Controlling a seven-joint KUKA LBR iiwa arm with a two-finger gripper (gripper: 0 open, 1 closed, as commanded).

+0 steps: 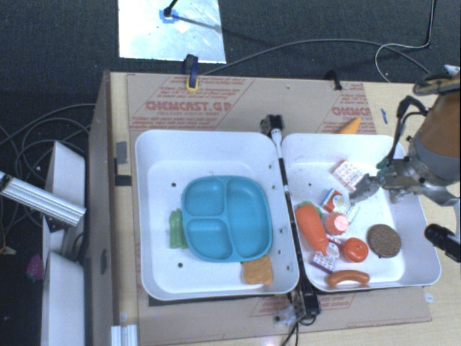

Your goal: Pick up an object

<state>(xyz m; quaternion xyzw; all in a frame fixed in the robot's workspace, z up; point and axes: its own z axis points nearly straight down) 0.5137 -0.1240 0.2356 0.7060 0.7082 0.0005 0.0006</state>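
Note:
My gripper hangs over the right bin, reaching in from the right. It sits just right of a small red and white carton and below a pink and white box. Around it in the same bin lie an orange carrot, a red can, a tomato, a brown round patty, a sausage and a small packet. I see nothing lifted clear of the bin.
The left bin holds a blue divided plate, a green piece and a toast-coloured square. An orange item lies on the board behind the right bin. A divider runs between the bins.

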